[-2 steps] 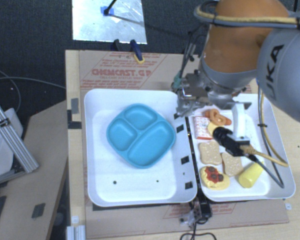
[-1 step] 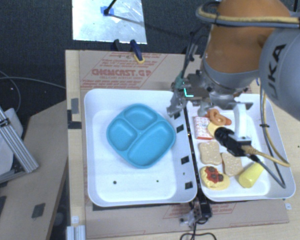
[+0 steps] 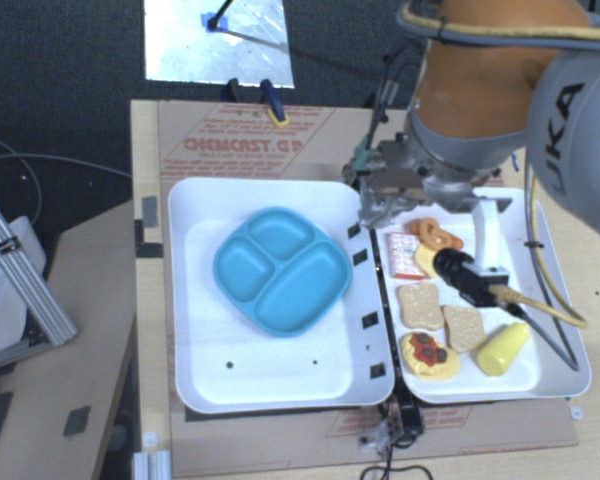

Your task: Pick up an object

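Observation:
My gripper (image 3: pixel 380 206) hangs over the far left corner of the right bin (image 3: pixel 565 368), close to the wall between the two bins. Just below it in the bin lie a small orange pretzel (image 3: pixel 432 234) and a white and red packet (image 3: pixel 404 256). Nearer the front are two bread slices (image 3: pixel 420 306) (image 3: pixel 464 328), a small pizza (image 3: pixel 430 356) and a yellow piece (image 3: pixel 502 349). The arm's big wrist hides the bin's far side.
The left bin (image 3: pixel 195 368) holds a blue divided plate (image 3: pixel 282 271) in its middle. A cardboard sheet (image 3: pixel 240 138) lies under both bins, with a blue and yellow clamp (image 3: pixel 273 103) at its far edge. A metal frame (image 3: pixel 20 278) stands at the left.

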